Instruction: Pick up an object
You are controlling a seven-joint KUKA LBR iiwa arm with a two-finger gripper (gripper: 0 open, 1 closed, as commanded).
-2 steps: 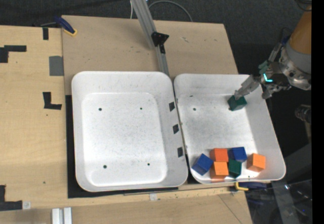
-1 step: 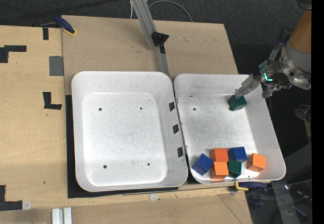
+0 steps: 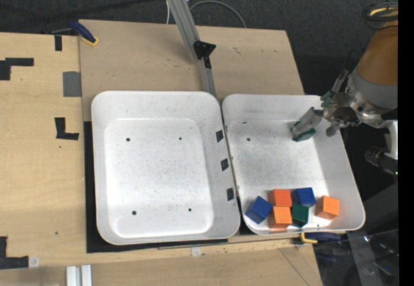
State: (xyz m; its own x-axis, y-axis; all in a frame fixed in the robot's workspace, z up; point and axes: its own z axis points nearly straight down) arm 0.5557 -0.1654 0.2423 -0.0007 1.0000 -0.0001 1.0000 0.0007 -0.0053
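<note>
**Blocks clustered at the right bin's near edge**

Small cubes sit packed together in the right bin (image 3: 284, 162): a blue block (image 3: 259, 209), two orange blocks (image 3: 281, 198) stacked front to back, another blue block (image 3: 304, 196), a green block (image 3: 299, 214), and a lone orange block (image 3: 328, 206). The gripper (image 3: 303, 130) hovers well apart from them near the far rim; whether its fingers are spread cannot be told. The left bin (image 3: 158, 165) is speckled white plastic on the wooden table (image 3: 39, 168).

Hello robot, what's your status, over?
Gripper over right white bin, far end, nothing seen held. Small coloured cubes clustered at near edge, untouched. Nothing in the way.
</note>
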